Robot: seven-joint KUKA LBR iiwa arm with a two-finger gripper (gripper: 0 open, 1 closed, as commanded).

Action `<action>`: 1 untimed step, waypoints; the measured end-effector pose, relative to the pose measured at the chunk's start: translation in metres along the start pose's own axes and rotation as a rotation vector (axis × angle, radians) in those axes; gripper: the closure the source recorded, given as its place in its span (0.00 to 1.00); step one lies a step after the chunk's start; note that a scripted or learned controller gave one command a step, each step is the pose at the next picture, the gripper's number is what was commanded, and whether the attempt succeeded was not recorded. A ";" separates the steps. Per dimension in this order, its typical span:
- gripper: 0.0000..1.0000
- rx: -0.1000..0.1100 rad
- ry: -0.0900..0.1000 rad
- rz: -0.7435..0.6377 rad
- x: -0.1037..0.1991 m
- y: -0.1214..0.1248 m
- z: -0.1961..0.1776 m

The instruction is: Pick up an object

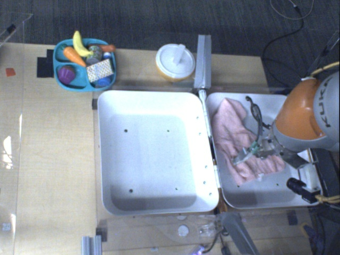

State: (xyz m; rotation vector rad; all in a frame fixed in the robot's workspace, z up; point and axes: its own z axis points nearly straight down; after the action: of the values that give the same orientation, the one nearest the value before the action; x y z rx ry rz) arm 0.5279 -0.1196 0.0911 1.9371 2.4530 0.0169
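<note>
Seen from above, the bench [48,158] carries two shallow white bins side by side. The left bin [154,153] lies bare, with a few small dark dots on its floor. The right bin [255,195] holds a pink cloth [234,137], crumpled and spread from the bin's far left corner down toward its middle. A thin dark cord-like thing [254,113] lies just beside the cloth's far right edge.

The grey arm with its orange band [300,116] reaches in over the right bin's right edge. Its end effector [254,152] sits low on the cloth's right part, touching or nearly touching the fabric; the fingers look narrow, and some pink folds bunch around them, but whether cloth is truly pinched between them is not clear.

On the bench's far edge, beyond the left bin's far left corner, stands a blue tray [61,81] of toy food, including a banana [81,45]. Further right along that edge sits a white lidded container [175,61], beside a grey upright bracket [202,62] between the bins.
</note>
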 end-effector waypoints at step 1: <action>0.00 0.003 0.001 0.025 -0.003 0.067 0.002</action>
State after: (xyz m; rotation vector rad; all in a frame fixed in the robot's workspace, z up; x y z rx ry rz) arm 0.5940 -0.1074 0.0900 1.9689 2.4312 0.0142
